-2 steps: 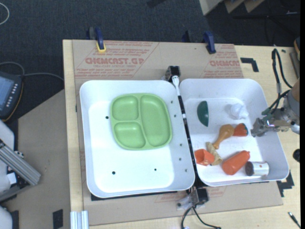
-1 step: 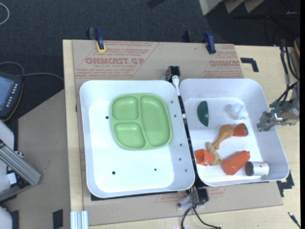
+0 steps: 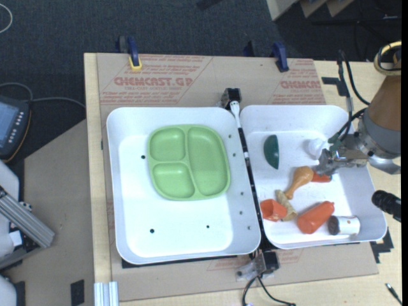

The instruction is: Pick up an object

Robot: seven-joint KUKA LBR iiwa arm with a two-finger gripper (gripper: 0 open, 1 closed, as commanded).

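The right bin (image 3: 290,116) holds several toys. A dark green piece (image 3: 272,151) lies at its left. A tan drumstick (image 3: 298,180) rests in the middle, with a small orange-red piece (image 3: 274,210) and a larger red-orange piece (image 3: 314,216) below it. A white cylinder with a dark end (image 3: 344,224) lies at the bottom right, and a small white object (image 3: 313,146) sits near the top. My gripper (image 3: 325,162) hangs low over the bin's right half, just right of the drumstick's thick end and right above a small red piece (image 3: 320,178).
The left bin (image 3: 127,190) holds a light green divided plate (image 3: 189,161). A black clip (image 3: 231,97) sits on the ridge between the bins. Blue clamps (image 3: 279,56) hold the cardboard base at the back. The grey arm (image 3: 382,129) covers the right bin's right rim.
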